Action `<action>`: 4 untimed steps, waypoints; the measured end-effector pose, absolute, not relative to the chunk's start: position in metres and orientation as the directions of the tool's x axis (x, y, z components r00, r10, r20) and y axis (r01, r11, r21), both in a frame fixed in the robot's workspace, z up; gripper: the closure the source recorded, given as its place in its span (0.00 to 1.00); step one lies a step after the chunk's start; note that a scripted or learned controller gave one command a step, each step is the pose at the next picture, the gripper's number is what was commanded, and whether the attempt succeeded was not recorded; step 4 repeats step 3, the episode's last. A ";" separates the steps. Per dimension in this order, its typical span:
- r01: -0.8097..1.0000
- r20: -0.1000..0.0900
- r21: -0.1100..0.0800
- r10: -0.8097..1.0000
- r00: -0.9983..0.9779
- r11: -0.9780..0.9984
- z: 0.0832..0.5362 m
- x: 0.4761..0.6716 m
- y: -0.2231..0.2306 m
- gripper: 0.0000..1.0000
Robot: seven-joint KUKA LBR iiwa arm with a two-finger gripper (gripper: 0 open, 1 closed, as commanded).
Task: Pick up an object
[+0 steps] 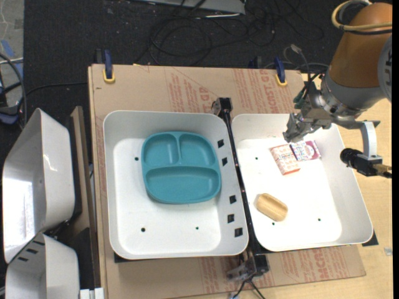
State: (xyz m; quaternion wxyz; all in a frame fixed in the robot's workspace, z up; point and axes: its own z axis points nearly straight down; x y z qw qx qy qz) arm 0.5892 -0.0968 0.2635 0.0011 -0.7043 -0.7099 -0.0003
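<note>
In the right bin (pixel 349 229) lie a small flat packet with red and white print (pixel 285 159), a pink and white packet (pixel 305 150) touching it on the right, and a tan bread-like piece (pixel 272 206) nearer the front. My gripper (pixel 293 134) hangs at the back of this bin, just above and behind the two packets. Nothing shows between its fingers.
The left bin (pixel 118 185) holds a teal divided plate (pixel 181 167). Black clips run along the wall between the bins (pixel 232 192). Two more white bins (pixel 37 173) stand off the bench at the left. The grey and orange arm (pixel 358 61) comes in from the upper right.
</note>
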 end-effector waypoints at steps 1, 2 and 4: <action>1.000 0.001 -0.003 1.000 -0.007 0.007 0.250 0.565 -0.050 1.00; 1.000 0.001 -0.001 1.000 -0.007 0.007 0.255 0.551 0.000 1.00; 1.000 0.001 -0.003 1.000 -0.009 0.009 0.242 0.534 0.059 1.00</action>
